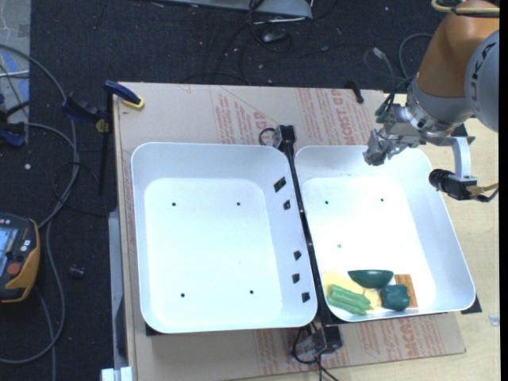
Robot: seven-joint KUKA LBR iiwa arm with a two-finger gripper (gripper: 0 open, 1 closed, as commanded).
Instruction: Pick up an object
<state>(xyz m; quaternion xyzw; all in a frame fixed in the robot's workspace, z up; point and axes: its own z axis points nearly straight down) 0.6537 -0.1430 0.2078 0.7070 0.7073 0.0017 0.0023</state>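
Note:
Several small objects lie bunched in the near corner of the right bin [413, 205]: a dark green bowl-shaped piece [371, 277], a light green ridged piece [348, 298], a teal lump [395, 297], a yellow flat piece [337, 282] and an orange block [406, 282]. My gripper [375, 155] hangs over the far edge of the right bin, well away from those objects. I see nothing held at its tip.
The left bin [214, 236] sits beside the right one, with a black divider [298, 213] between them. A blue and yellow clamp [123, 95] grips the bench's far left corner. Cables and a yellow device [17, 256] lie on the floor at left.

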